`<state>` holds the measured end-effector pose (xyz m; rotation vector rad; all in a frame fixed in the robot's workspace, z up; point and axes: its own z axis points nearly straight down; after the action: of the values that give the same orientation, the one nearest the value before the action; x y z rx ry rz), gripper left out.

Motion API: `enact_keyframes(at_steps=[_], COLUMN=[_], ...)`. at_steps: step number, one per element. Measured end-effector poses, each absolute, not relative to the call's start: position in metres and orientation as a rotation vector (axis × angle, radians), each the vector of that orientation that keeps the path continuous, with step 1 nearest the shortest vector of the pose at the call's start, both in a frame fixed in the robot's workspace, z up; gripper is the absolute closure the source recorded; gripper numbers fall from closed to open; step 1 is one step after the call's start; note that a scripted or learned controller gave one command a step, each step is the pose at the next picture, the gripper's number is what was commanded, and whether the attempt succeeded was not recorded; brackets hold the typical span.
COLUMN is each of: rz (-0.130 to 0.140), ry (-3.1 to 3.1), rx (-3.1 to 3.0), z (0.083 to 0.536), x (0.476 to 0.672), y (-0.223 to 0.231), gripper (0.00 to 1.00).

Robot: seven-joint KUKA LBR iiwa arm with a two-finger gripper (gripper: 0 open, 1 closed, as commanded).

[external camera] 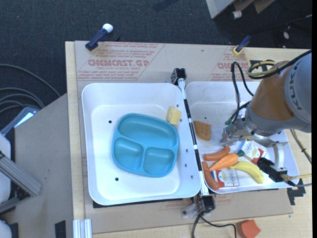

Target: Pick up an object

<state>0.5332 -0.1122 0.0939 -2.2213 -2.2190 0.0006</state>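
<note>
The gripper (232, 135) hangs low in the right bin (213, 95), near its middle; I cannot tell its state. Just beside it, toward the bin's front edge, lie a sausage (216, 154) and a carrot (224, 162), long axes running roughly across the bin. The carrot looks the nearest pick, a short reach frontward.

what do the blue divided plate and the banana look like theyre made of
Blue divided plate: likely moulded plastic, with an even colour and a soft sheen on its rounded ridges. Banana: probably a plastic toy, uniformly yellow and smooth, though it is too small to be sure.
</note>
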Motion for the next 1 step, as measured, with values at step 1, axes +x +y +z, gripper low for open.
enact_keyframes(at_steps=[1], rz=[0.001], ry=[-2.219], rx=[-2.221], z=[0.0939], x=[0.5332], y=[-0.1121], gripper=[0.0])
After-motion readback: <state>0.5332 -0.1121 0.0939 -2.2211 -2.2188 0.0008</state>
